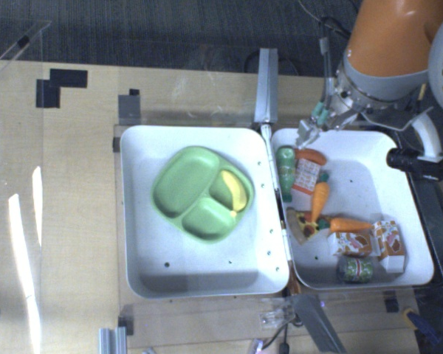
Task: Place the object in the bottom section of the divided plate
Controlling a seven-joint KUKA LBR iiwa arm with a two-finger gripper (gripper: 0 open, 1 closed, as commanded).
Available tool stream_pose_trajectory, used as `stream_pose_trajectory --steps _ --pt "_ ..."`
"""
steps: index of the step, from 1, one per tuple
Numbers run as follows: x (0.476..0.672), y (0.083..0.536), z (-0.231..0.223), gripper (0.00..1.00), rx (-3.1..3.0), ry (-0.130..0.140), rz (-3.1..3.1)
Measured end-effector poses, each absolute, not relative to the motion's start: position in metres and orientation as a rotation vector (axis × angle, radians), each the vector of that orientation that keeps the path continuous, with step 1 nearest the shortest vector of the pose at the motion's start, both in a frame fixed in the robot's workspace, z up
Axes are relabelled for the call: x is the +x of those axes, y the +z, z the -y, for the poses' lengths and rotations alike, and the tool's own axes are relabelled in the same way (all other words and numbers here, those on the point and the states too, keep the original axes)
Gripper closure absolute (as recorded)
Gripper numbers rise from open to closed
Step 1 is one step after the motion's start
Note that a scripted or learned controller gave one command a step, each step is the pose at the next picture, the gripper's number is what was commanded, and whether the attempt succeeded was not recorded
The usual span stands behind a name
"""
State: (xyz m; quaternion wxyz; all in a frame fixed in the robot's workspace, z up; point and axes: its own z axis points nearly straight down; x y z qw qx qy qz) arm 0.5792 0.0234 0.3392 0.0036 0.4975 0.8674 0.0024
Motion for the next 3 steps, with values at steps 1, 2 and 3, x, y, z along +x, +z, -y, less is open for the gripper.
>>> stream_pose_trajectory --steps 1,2,3 --pt "0.488 0.405 0.03 1.0 1.455 0.007 -2.774" --pt "0.555 0.437 0.059 1.0 1.347 0.006 -2.829" --pt "0.504 0.436 0.135 1.0 1.291 0.003 -2.858"
